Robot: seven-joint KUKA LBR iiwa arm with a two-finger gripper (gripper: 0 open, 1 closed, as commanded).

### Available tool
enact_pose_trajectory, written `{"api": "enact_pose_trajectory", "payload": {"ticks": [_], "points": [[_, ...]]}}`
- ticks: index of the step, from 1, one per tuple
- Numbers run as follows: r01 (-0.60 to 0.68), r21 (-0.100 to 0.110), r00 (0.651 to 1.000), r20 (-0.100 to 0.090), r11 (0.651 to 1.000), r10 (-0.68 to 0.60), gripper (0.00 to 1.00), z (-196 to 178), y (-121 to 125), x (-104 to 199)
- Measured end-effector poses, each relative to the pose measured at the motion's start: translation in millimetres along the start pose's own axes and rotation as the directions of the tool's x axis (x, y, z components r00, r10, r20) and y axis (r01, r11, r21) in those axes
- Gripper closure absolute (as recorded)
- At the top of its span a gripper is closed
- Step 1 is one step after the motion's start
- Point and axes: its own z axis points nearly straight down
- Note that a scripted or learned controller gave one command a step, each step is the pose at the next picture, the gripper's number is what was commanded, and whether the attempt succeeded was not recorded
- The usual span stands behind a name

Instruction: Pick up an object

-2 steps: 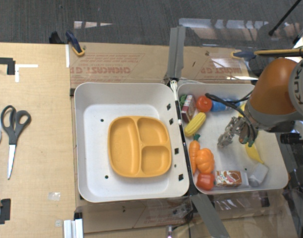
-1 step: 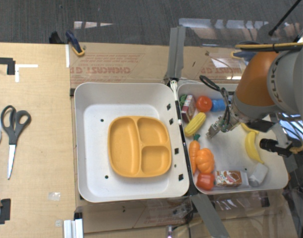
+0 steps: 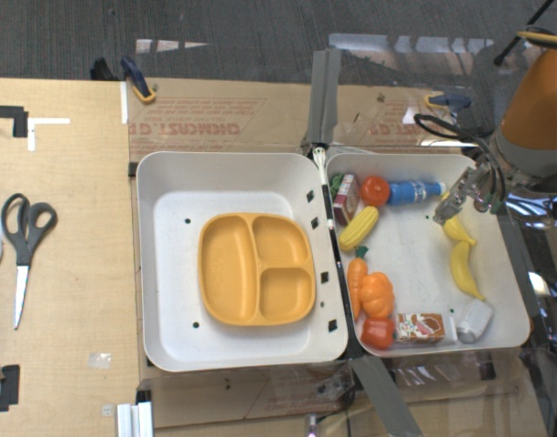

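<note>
Tool (image 3: 462, 203) above banana (image 3: 464, 260) in right bin (image 3: 511, 244), finger state impossible to tell; likely risk: glancing off curved peel, closing on nothing.

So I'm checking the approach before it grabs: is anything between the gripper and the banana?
Nothing visible. The gripper hangs just above the banana's upper end in the right bin, with bare floor around it.

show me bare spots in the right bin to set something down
Bare floor in the right bin lies mid-bin, between the corn and banana, above the carton. Its left wall is crowded with toy food; the claw hangs over the banana's top.
</note>
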Motion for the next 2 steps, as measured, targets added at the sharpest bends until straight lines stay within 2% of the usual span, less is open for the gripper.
{"api": "enact_pose_trajectory", "payload": {"ticks": [1,2], "points": [[-0.094,0.0,0.996,-0.001,0.996,0.094,1.0,-95,53,33],[-0.187,0.002,0.982,-0.005,0.982,0.187,1.0,63,23,91]]}}
